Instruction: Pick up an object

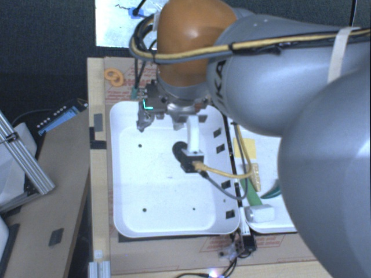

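Observation:
My gripper (143, 119) hangs low over the far left corner of the left white bin (130, 213), under the orange band of the wrist. Nothing shows between the gripper and the bin floor. In the right bin (272, 227), mostly hidden by the arm, lie a yellow flat piece (247, 148), a green stick-like piece (255, 193) and a white block (262, 214) near the front edge.
An orange ring-shaped thing (114, 77) lies on the bench behind the left bin, outside it. A metal rail (23, 164) slants along the left side. The grey arm covers the upper right of the view and most of the right bin.

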